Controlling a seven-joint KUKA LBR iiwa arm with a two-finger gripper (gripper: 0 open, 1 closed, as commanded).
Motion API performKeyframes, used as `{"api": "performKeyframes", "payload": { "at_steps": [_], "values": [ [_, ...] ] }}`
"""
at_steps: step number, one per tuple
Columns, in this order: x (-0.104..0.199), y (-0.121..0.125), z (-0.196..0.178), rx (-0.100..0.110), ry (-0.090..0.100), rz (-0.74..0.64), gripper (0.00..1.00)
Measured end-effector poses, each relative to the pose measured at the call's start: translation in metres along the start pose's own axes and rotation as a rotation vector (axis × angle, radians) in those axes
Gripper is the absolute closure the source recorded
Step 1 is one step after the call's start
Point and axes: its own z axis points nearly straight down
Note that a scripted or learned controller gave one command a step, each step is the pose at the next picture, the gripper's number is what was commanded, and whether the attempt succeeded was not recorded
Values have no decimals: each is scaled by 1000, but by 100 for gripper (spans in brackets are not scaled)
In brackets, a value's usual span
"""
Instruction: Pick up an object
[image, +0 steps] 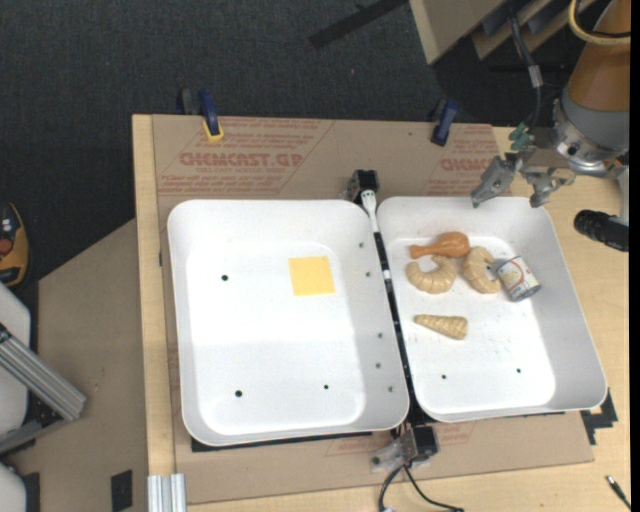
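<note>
Nearest the camera: front rims of the two white bins. Using the centre divider (385, 290) between the bins as landmark, going left to right:

- Left bin (200, 300): one flat yellow square (311, 276), just left of the divider, toward the back half.
- Right bin (560, 330): cluster just right of the divider, back half. Drumstick-shaped toy (441, 244), long axis roughly left-right; curled croissant-like piece (431, 278) in front of it; second curled piece (480, 270) to its right, touching a small tin can (516, 279) lying on its side. Cone-shaped piece (442, 325) sits alone further forward, long axis left-right, apart from the rest.
- Gripper (512, 187): well right of the divider, over the right bin's back rim, fingers spread, nothing between them.

Key relation: the cluster lies forward and slightly left of the gripper. Likely easiest pick is the cone, since it has free room all round. Bin floor is smooth and flat; things may slide.
</note>
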Motion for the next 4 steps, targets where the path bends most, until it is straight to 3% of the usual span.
{"api": "performKeyframes", "payload": {
  "at_steps": [1,2,3,4],
  "values": [
    [0,1,-11,-4,-1,-1,100],
    [80,-52,-192,-21,0,-9,100],
    [121,-92,-127,6,2,-3,100],
    [196,-127,-80,8,2,-7,100]
  ]
}}
